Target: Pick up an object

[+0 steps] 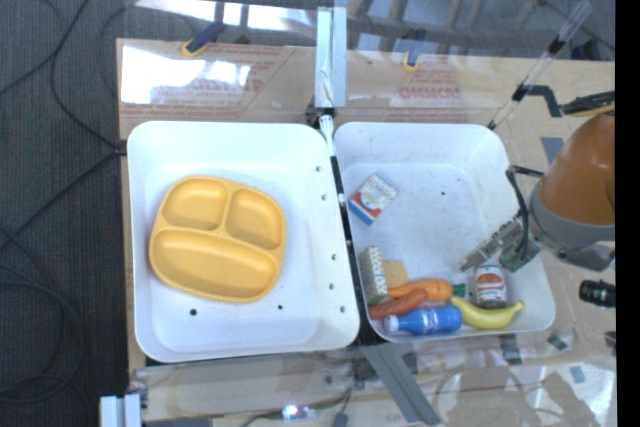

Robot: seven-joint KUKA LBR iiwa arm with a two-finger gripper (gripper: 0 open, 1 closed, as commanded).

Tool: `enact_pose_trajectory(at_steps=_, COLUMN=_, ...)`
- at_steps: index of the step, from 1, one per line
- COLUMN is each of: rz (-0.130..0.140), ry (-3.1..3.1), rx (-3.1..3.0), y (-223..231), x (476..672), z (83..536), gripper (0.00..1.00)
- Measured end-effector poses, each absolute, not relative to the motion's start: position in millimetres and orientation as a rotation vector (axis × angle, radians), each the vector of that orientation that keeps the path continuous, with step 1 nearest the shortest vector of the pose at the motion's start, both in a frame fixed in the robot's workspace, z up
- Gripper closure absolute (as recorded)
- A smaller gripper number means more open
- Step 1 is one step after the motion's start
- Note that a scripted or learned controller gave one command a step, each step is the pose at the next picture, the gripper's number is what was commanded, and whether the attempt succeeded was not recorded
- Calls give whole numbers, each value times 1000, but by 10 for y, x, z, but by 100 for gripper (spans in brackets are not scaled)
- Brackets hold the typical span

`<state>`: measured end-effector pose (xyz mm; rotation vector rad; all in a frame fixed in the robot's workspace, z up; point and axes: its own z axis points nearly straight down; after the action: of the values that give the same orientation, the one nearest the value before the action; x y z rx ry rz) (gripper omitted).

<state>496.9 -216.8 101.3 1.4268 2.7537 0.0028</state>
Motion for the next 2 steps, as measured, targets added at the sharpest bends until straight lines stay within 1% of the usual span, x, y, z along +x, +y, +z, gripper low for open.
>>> enact_pose_trajectory(at_steps=1, rz=3, ry=2754, rx=1427, y=-2167, x=4968, z=1012, gripper=0)
enact_pose_trajectory(at_steps=2, rz=6, ry=2758, rx=1427, y=-2154, x=4981, z=1065, gripper=100)
